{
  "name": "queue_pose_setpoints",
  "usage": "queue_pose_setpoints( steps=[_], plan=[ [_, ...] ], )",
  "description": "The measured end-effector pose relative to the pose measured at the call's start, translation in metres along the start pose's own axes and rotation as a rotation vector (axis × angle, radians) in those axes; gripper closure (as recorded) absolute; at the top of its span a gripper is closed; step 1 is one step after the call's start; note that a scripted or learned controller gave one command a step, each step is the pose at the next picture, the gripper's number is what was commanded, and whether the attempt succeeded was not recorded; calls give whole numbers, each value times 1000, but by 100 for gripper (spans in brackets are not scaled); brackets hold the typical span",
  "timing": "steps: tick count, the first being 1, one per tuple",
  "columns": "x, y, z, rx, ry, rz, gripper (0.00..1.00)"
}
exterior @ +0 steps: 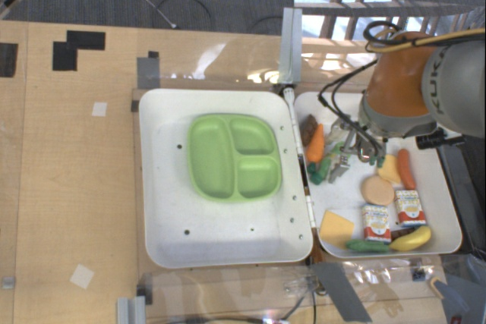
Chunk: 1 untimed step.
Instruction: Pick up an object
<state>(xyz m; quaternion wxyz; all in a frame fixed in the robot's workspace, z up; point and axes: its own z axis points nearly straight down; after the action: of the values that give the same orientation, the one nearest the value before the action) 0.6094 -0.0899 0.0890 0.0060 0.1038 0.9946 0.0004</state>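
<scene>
Probably the carrot (315, 143) beneath the gripper (343, 155) is light, rigid, slick plastic, best pinched mid-body; whether the fingers are apart I cannot tell.

The arm (456, 80) is grey with a broad orange band. Black cables loop along its wrist.

Wooden bench (68, 186) bearing two shallow white bins side by side. The left bin (163, 239) and right bin (448, 228) touch along a shared edge. Black patches (76, 48), small pale squares (99, 109) and grey metal brackets (148, 70) lie on the bench surface around the bins.
</scene>
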Motion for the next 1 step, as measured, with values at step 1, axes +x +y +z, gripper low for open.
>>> queue_pose_setpoints(
  steps=[1],
  plan=[
    [13,-58,-1,2,-1,70,0]
  ],
)
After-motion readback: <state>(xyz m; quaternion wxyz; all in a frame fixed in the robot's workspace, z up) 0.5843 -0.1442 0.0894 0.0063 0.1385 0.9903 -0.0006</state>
